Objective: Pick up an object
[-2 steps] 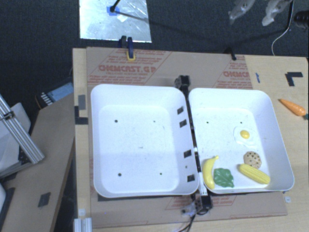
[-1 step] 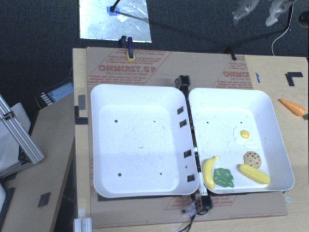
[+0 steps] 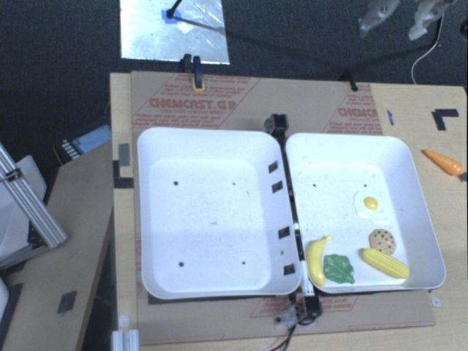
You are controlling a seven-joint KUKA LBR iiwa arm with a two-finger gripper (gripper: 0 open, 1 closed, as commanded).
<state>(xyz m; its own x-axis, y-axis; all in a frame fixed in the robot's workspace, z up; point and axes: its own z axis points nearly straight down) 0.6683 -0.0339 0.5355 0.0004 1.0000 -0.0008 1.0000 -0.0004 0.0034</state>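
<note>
Nearest us, along the six o'clock side of the right bin (image 3: 420,196), lie a banana (image 3: 316,260), a green leafy piece (image 3: 339,268), a corn cob (image 3: 385,263) and a cookie (image 3: 382,240). A fried egg (image 3: 370,204) sits a little farther in, toward three o'clock of that bin. Any of these could serve as the thing to pick up. The left bin (image 3: 146,196) has nothing in it that we can make out. An orange carrot (image 3: 444,162) rests on the table (image 3: 307,101) outside the right bin, at its three o'clock.

Farthest from us, at about one o'clock of the scene, the end effector (image 3: 402,13) hangs high, well apart from every object. Its two pale fingers (image 3: 376,13) stand spread apart with nothing between them.

We judge the approach has not begun. To do it well, we would choose the corn cob or the banana, since each lies with some room around its long sides. We would close across the narrow width, keeping clear of the bin wall. The egg and cookie look flat and harder to grip.

The upper part of the end effector is cut off by the frame's top edge, and the fingers are blurred. We cannot tell whether the leafy piece touches the banana.
</note>
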